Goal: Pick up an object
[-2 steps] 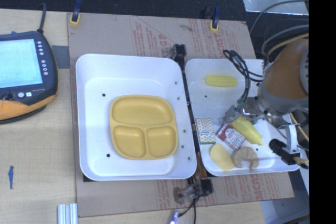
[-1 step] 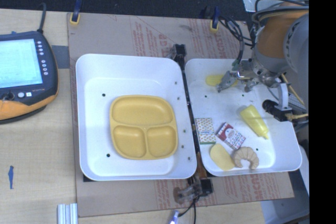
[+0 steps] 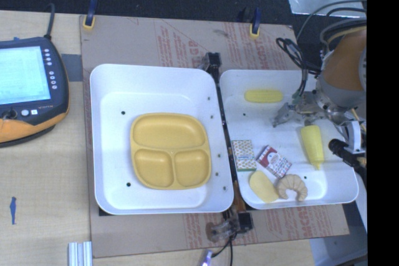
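The metal two-finger gripper (image 3: 282, 119) hangs at the right of the frame over the right white bin (image 3: 249, 196), fingers spread apart and gripping nothing. Just beside it lies a yellow plastic bottle (image 3: 312, 145); above left, a yellow corn-shaped piece (image 3: 264, 96). A tan croissant (image 3: 293, 186) sits lower down.

Arm reaches in from the right, orange band near upper right. Gripper (image 3: 282, 119) low, toward the far side of the right bin (image 3: 349, 196); fingers splayed apart, nothing between them.
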Robot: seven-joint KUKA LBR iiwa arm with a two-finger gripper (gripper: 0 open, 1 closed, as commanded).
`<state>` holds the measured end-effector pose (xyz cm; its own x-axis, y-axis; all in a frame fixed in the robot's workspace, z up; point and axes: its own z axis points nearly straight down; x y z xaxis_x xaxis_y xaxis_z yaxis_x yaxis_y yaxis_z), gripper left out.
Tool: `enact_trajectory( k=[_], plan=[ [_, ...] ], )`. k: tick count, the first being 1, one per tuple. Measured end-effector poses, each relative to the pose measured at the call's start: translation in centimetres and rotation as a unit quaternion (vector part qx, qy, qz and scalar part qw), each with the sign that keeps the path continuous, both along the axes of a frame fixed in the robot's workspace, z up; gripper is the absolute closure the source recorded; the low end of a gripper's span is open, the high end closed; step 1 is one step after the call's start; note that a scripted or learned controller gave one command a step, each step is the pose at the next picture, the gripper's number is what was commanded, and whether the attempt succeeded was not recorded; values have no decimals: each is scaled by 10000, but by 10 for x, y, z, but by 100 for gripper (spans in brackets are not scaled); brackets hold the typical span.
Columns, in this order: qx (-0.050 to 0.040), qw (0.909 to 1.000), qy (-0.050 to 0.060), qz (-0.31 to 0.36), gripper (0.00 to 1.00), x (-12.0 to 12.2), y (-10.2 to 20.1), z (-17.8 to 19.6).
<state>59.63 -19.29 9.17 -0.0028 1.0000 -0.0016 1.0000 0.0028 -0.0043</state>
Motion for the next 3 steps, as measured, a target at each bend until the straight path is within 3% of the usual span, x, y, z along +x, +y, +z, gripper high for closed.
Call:
enact_trajectory(
  k=[1, 2, 3],
  plan=[
    [7, 10000, -5, -5, 0, -38, -20, 30],
    [6, 10000, 1, 7, 0, -75, -19, 0],
    [7, 10000, -25, 6, 0, 49, -19, 39]
  ],
)
